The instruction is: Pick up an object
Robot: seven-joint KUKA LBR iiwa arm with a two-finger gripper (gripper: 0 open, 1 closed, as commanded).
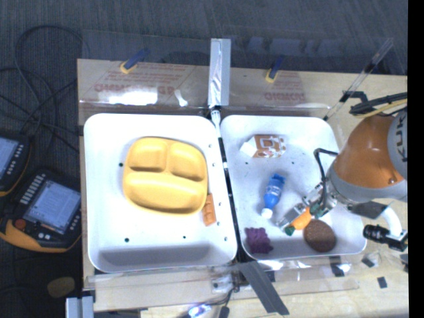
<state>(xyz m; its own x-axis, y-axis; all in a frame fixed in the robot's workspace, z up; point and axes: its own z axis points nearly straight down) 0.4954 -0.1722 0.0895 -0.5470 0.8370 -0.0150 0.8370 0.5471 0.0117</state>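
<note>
- Gripper (296, 218) was low in the right bin (344, 177), beside an orange piece (301, 221) and brown ball (319, 236).
- Finger state could not be determined.
- Blue bottle (273, 193) lay nearby.

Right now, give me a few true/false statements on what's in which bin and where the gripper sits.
1. The yellow compartment tray lies in the left white bin. True.
2. The blue and white plastic bottle stands upright in the left bin. False: it lies on its side in the right white bin.
3. The gripper is down in the right bin, near a brown rounded object. True.
4. The purple clump-shaped object sits at the far edge of the right bin. False: it is at the near left corner.
5. A small orange piece lies beside the tray. True.
</note>
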